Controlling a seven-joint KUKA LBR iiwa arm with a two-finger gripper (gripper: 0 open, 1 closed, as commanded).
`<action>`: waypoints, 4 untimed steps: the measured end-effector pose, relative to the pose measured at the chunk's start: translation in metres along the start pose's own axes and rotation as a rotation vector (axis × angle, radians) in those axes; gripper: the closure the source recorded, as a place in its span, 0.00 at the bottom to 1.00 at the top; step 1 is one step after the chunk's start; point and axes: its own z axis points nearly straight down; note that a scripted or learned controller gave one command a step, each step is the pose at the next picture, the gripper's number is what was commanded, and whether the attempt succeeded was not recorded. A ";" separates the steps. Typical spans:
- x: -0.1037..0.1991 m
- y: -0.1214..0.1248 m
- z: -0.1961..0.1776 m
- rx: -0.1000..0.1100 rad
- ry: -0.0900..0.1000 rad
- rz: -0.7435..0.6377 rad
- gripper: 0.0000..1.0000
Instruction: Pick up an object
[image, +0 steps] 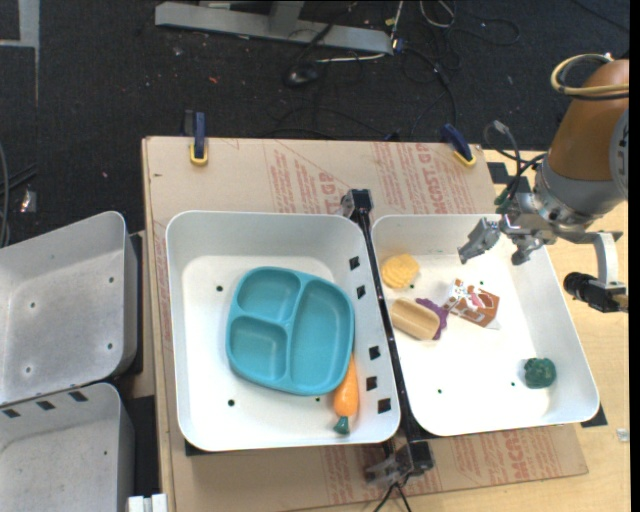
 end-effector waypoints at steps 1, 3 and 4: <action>0.001 0.003 -0.009 -0.014 -0.002 -0.003 0.00; 0.004 -0.007 0.110 -0.009 -0.001 0.000 0.00; 0.004 -0.006 0.107 -0.014 -0.002 0.000 0.00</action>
